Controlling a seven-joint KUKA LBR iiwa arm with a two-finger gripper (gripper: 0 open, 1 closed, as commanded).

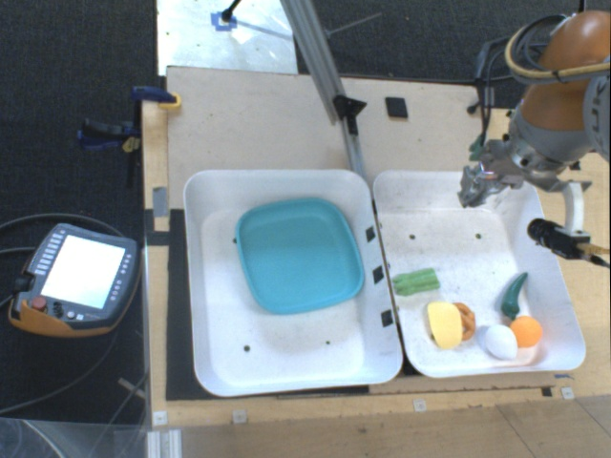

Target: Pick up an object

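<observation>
Six small objects lie in the right bin (420,194), all gathered toward its near end. One green block (415,281) rests by the bin's left wall. Nearer the front edge sits one yellow piece (443,324), touching one brown, ring-like item (466,320) on its right. Just beside those comes one white egg-shaped object (498,342), with one orange ball (526,332) touching it at the front right corner. One dark green, pepper-like object (513,295) stands tilted just above the orange ball.

The gripper (474,188) hangs over the far end of the same bin, near its back edge and well apart from the cluster. Nothing shows between its fingers; whether they are spread or closed cannot be told from this angle. The grey arm with its orange band (573,51) reaches in from the right.

The left bin (205,284) holds one teal square plate (299,254), lying flat. Two bins in all sit side by side on the tabletop (258,122). One small black square (397,107) lies on the tabletop beyond the right bin. One metal pole (315,46) slants down to the gap between the bins. On the dark floor to the left lies one teach pendant (74,277).
</observation>
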